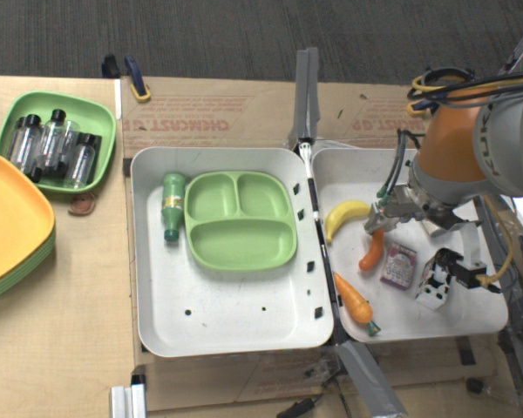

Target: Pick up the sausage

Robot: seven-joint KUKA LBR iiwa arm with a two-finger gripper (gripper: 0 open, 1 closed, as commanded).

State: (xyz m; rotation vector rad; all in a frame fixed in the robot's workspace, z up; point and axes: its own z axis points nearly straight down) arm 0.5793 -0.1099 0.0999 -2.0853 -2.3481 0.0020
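The sausage (371, 251) is a short orange-red piece lying at a slant on the floor of the right bin (471, 316), just below the banana (344, 217). My gripper (382, 219) hangs right over the sausage's upper end, touching or nearly touching it. The grey arm with its orange band (449, 142) reaches in from the right above it. The sausage still rests on the bin floor.
A carrot (353, 298) lies by the right bin's left wall. A purple packet (399, 266) and a black-and-white cow toy (434, 283) sit right of the sausage. The left bin (235, 320) holds a green divided plate (241, 219) and a green bottle (173, 205).
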